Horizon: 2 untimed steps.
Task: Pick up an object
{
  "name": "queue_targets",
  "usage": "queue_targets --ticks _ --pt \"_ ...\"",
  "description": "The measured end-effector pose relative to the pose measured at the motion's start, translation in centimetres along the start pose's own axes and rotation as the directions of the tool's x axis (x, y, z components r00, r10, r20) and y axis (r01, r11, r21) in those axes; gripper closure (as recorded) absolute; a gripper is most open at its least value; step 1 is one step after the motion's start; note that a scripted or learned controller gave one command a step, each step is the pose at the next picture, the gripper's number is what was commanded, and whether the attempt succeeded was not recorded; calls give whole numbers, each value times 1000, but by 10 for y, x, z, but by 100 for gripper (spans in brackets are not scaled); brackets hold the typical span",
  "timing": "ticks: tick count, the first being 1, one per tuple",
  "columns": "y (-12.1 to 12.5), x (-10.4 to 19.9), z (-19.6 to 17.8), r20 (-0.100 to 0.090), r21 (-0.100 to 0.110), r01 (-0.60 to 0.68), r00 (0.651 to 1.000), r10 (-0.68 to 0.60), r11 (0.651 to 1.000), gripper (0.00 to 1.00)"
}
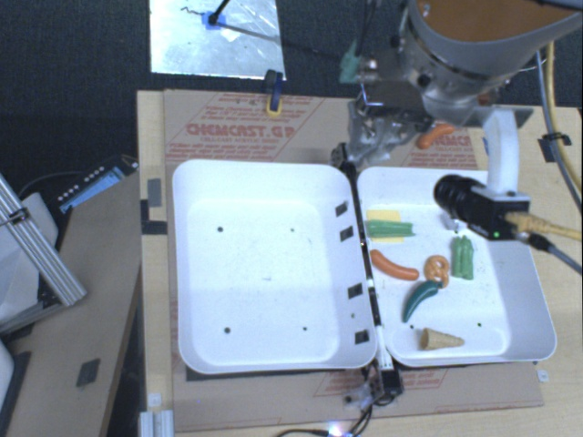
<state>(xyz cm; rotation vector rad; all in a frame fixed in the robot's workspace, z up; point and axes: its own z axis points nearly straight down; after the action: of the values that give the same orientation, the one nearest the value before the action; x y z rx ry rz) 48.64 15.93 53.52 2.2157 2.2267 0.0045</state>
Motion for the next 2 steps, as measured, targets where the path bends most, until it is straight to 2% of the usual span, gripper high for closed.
queue_targets --ticks 2 --pt "0 30 0 0 0 0 1000 0 1000 100"
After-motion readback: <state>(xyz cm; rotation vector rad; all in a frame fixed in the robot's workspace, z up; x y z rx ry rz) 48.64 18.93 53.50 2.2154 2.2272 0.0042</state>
